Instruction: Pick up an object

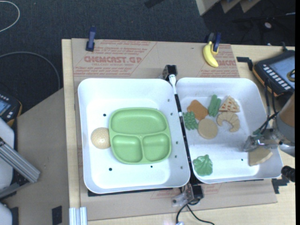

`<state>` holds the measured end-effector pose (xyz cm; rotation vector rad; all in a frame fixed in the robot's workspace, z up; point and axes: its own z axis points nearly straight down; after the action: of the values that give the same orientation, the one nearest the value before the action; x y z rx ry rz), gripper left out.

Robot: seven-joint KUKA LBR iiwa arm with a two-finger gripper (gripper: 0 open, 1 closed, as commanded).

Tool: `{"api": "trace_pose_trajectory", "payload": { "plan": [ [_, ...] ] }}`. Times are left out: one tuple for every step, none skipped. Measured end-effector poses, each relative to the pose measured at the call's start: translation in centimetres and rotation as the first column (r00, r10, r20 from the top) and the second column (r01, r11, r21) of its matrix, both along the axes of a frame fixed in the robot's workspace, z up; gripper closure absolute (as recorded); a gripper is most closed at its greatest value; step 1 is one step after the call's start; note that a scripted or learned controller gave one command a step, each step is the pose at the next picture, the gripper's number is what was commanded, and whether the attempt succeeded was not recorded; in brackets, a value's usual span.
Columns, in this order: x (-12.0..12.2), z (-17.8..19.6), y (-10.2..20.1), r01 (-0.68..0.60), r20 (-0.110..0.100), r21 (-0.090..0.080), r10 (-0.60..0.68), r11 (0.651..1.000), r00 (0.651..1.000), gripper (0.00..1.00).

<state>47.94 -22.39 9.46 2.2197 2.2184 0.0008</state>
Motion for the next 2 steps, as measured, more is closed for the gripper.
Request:
{"api": "trace_pose_trajectory", "payload": {
  "plan": [
    [0.4, 0.6, 0.0, -0.001, 0.000, 0.000, 0.001, 1.000, 1.000, 1.00],
    [2.4, 2.1, 0.0, -0.002, 0.001, -0.001, 0.002, 1.000, 1.000, 1.00]
  ]
}}
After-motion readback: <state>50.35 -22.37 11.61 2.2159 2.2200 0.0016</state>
